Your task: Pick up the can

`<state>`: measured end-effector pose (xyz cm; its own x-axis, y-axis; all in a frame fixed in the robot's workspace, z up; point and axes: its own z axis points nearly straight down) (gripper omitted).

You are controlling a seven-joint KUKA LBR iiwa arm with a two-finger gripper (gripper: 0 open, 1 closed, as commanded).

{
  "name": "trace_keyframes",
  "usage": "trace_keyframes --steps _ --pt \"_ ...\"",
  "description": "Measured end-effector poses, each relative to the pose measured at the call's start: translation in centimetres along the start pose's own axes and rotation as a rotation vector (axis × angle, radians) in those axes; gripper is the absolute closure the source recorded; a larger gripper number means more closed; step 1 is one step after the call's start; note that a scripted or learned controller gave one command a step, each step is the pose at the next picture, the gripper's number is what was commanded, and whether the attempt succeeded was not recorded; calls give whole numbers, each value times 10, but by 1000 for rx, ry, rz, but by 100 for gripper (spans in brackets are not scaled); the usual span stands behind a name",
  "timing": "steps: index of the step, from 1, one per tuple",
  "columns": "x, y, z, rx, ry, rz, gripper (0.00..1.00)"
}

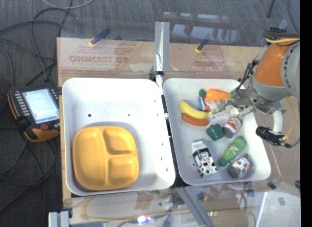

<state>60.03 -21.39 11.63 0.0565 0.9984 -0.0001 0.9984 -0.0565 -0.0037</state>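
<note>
While the arm (275,72) reaches in from the right over the right bin (179,170), its gripper (229,105) hangs low above that bin's upper middle, among the toys there; how far its fingers are spread cannot be told, and nothing can be seen held between them. Just below and right of the gripper lies the can (233,125), tipped on its side, with a red and white label, near a dark green cup (215,132). A second can-like tin (239,167) with red marks rests near the bin's lower right corner. To the gripper's left lie a yellow banana (192,110) and, touching its lower side, an orange-red sausage shape (194,120); a carrot (217,94) sits above. A green bottle (232,151) lies at a slant beside a small milk carton (204,158) with cow spots. In the left bin (97,94) a yellow divided tray (105,157) fills the lower part. A pendant with a lit screen (35,108) rests left of the bench
</note>
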Motion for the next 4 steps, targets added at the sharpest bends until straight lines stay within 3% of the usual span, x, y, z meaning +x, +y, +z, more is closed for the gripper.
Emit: trace_keyframes --steps 1,2,3,4 --pt "51 33 0 -2 0 39 0" --pt "14 16 24 -5 2 111 0" --pt "15 15 15 -2 0 109 100" --pt "18 3 24 -18 -8 70 100"
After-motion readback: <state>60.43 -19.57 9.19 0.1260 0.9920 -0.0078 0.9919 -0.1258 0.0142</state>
